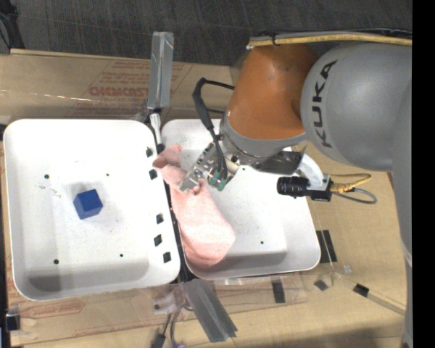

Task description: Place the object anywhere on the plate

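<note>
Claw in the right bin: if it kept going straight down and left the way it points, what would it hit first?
Most likely the pink cloth lying along the left side of the right bin. The claw sits right over the cloth's upper end, though from this angle I can't tell if it already touches.

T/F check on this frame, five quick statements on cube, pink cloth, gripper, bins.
1. The blue cube lies in the left bin. True.
2. The pink cloth lies in the same bin as the cube. False: it lies in the right bin, along its left wall.
3. The gripper is over the upper end of the cloth. True.
4. The gripper hovers over the cube. False: it is over the right bin.
5. The cube touches the cloth. False: they are apart, in separate bins.
</note>
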`<action>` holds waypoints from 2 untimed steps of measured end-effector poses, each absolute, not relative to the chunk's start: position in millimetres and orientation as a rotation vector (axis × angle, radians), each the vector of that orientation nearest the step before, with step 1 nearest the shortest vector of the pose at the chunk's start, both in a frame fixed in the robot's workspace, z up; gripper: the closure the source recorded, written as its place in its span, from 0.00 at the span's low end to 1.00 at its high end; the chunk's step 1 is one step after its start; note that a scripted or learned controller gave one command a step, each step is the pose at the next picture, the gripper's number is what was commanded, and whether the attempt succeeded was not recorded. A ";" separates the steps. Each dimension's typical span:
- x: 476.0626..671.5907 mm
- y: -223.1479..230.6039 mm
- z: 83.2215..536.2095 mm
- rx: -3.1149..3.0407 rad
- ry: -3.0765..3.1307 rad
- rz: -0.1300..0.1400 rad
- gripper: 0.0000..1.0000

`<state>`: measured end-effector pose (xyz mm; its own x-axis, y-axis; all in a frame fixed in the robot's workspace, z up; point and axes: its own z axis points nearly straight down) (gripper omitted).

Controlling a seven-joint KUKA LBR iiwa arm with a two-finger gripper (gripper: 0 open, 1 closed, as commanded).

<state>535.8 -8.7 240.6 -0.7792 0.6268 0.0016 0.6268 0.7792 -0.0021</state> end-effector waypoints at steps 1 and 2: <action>515.1 28.9 240.7 -0.430 -3.110 0.002 1.00; 499.8 75.2 246.8 0.002 -3.139 0.002 1.00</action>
<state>499.8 75.2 246.8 -1.0000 -0.0012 0.0029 -0.0012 1.0000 -0.0011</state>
